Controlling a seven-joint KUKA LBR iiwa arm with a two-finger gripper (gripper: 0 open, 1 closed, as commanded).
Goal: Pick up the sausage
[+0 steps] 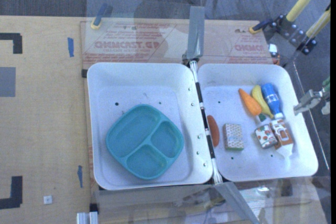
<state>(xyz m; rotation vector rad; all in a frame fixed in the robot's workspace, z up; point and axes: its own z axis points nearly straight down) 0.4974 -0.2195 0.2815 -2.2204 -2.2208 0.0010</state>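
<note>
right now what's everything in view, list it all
left bin: 1, white, left on bench
right bin: 1, white, beside it
divided tray: 1, teal, in left bin
sausage: 1, reddish brown, right bin, by its left wall
box: 1, green and tan, right of the sausage
carrot: 1, orange, upper right bin
banana: 1, yellow, beside the carrot
bottle: 1, blue, beside the banana
cartons: 2, red and white, below the bottle
end effector: 1, grey, right edge, outside the bin
</note>
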